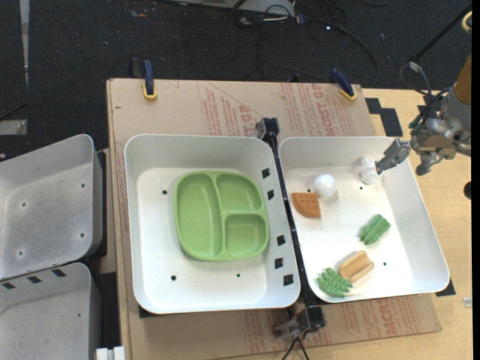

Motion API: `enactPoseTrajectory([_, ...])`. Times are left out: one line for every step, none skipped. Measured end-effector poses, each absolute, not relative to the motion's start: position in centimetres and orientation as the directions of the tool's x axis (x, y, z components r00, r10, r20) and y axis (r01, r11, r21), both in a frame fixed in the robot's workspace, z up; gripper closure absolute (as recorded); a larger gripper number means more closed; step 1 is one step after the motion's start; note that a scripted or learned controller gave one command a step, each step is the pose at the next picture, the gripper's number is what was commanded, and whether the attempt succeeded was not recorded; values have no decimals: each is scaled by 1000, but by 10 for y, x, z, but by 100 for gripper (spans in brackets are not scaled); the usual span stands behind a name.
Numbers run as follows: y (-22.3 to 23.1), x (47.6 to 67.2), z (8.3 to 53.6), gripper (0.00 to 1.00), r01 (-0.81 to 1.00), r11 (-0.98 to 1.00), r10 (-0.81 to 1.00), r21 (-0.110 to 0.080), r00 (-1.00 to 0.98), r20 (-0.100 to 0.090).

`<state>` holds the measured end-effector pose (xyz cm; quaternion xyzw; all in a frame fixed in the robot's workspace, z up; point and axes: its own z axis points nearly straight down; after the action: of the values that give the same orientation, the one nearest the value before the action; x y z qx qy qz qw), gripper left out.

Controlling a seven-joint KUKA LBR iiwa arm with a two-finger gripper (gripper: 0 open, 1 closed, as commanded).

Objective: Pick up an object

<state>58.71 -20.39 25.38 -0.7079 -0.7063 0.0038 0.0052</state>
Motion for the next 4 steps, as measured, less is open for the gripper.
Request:
enactPoseTrajectory([-203, 590, 262, 0, 1000, 1, 1000, 0, -1, -1])
enactPoseTrajectory([-211, 594, 215, 0, 1000, -1, 1000, -1, 1, -1])
enactPoseTrajectory([-214, 603, 168, 0, 1000, 0, 1000, 0, 0, -1])
enactPoseTrajectory([-205, 606, 111, 0, 1000, 2, 1000, 0, -2, 0])
